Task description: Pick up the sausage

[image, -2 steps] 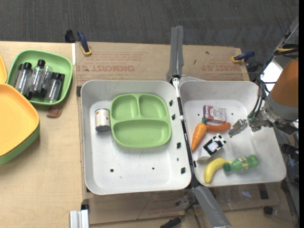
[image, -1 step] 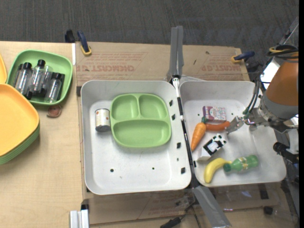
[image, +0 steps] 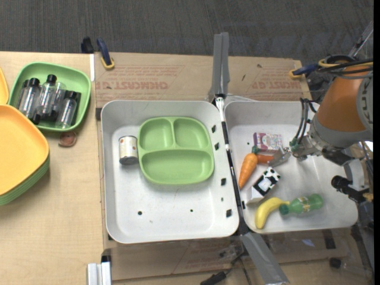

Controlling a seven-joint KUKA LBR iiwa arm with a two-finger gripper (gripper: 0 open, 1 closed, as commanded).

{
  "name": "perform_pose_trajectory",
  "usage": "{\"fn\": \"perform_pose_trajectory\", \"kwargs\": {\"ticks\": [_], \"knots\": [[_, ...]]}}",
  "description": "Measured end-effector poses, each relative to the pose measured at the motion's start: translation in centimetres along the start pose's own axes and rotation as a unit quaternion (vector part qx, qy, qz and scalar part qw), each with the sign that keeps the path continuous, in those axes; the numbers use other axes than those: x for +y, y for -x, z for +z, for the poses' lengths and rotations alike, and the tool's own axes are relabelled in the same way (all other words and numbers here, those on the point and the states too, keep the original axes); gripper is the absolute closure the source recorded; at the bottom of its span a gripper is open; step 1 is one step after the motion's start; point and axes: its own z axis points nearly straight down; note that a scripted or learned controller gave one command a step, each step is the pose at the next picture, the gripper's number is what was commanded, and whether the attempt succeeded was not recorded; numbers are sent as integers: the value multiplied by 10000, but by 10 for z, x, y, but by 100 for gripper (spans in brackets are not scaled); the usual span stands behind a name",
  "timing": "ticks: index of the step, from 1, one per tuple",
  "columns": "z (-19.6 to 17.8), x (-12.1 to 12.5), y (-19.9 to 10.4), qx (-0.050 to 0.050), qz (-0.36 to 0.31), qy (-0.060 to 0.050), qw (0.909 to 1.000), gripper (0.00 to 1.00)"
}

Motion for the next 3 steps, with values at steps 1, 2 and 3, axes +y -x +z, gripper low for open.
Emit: {"fn": "perform_pose_trajectory", "kwargs": {"ticks": [1,2,3], "knots": [[1,-54,7,7,1331,-8,9911,0],[-8,-55,7,9,1352,-13,9908,100],[0,-49,14,0,-196,3,9998,100]]}}
